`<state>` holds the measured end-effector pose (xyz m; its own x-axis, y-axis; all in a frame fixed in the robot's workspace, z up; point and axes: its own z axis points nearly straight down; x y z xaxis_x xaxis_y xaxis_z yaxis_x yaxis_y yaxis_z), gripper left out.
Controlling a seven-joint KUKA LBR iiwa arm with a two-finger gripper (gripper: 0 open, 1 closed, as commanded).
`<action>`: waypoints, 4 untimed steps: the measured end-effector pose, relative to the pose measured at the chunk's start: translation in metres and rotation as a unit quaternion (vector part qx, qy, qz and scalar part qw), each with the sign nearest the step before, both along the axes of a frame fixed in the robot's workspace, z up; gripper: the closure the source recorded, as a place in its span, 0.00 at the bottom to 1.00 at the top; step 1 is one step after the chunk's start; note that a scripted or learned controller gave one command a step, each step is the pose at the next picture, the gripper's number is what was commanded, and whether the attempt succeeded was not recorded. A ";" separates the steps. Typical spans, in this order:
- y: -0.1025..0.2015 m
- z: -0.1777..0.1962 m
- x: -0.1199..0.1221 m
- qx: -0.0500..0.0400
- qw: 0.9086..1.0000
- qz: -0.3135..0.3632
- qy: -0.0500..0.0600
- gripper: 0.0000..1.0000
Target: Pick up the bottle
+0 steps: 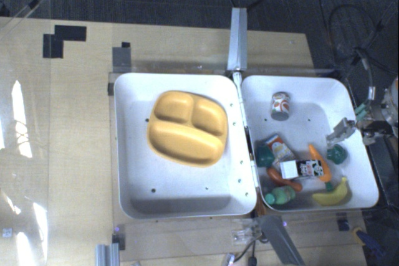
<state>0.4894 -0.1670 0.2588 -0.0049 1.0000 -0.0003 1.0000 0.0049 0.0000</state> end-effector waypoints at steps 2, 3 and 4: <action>-0.002 -0.172 0.064 0.000 0.996 -0.093 -0.005 0.00; -0.001 -0.162 0.067 0.000 0.996 -0.092 -0.007 1.00; -0.001 -0.162 0.067 0.000 0.996 -0.092 -0.007 0.00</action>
<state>0.5562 -0.1678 0.0967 0.1789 0.9839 0.0014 0.9838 -0.1789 0.0131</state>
